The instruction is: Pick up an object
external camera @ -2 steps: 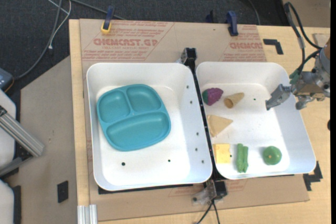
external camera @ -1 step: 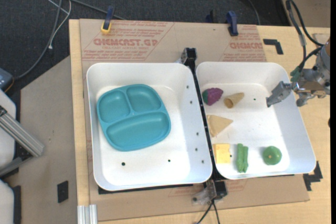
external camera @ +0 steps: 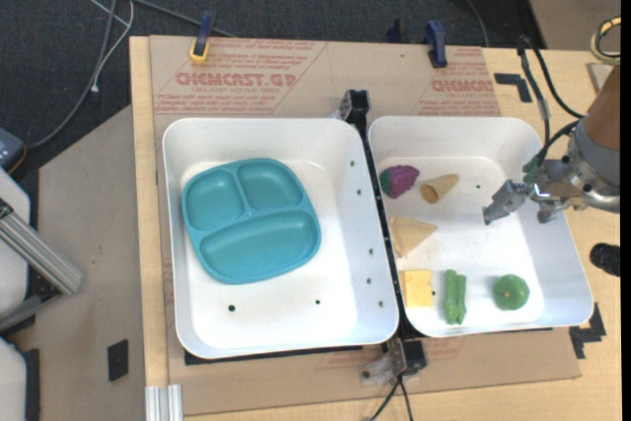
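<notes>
nearest the camera, along the front edge of the counter [external camera: 99,242], sit the two white bins. left bin [external camera: 197,311] carries a teal divided plate [external camera: 251,217], lying flat toward its left and middle, well apart from the bin's right wall.

right bin [external camera: 562,261] carries the small toy foods. at its front edge, from left to right: a yellow cheese block [external camera: 418,288], a green bean pod [external camera: 454,297] just beside it and lying front to back, and a round green fruit [external camera: 511,292] near the front right corner. behind the cheese lies a pale wedge [external camera: 412,232] near the bin's left wall. further back, a purple grape bunch [external camera: 399,179] sits by the left wall, with a tan cone [external camera: 440,186] just beside it on the right.

tool [external camera: 515,202] hangs over the right part of the right bin, reaching in from the counter's right edge. its two fingers stand spread wide, with nothing between them; one dark finger [external camera: 503,201] points left toward the bin's middle. it is apart from every toy.
</notes>
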